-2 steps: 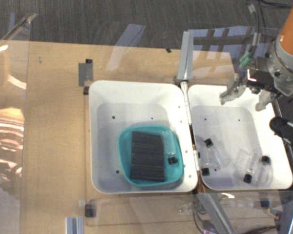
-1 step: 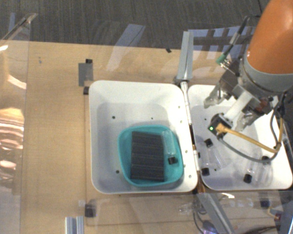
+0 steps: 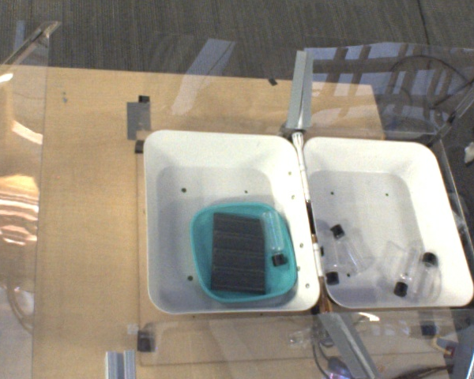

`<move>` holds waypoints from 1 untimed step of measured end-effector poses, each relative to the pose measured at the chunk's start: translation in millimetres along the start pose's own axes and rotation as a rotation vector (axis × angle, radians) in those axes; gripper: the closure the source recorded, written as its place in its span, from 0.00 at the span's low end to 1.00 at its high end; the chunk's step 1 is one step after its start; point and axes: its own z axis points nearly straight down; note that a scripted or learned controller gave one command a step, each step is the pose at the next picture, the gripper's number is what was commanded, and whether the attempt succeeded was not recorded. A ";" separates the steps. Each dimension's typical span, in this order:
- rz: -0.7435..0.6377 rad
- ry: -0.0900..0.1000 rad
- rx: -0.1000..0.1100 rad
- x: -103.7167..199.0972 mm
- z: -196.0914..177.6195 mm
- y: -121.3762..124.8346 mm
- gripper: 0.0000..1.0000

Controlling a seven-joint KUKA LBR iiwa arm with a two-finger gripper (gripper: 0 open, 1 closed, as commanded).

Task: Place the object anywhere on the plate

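Note:
A teal plate (image 3: pixel 200 239) with rounded corners sits in the front half of the left white bin (image 3: pixel 166 212). A dark grey ribbed rectangular block (image 3: pixel 238 253) lies flat on the middle of the plate. A clear vial with a black cap (image 3: pixel 278 245) rests along the plate's right side, cap toward the front. Several more clear vials with black caps lie in the right bin (image 3: pixel 379 150), one near its left wall (image 3: pixel 341 243) and one near the front right corner (image 3: pixel 415 271).
A metal divider post (image 3: pixel 299 93) stands behind the seam between the two bins. The bins rest on a wooden bench (image 3: pixel 79 212) under a reflective clear panel. Metal brackets (image 3: pixel 139 117) sit at the left bin's corners.

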 end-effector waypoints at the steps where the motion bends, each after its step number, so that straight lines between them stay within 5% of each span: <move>1: 0.453 0.000 0.003 48.4 0.2 -53.9 0.00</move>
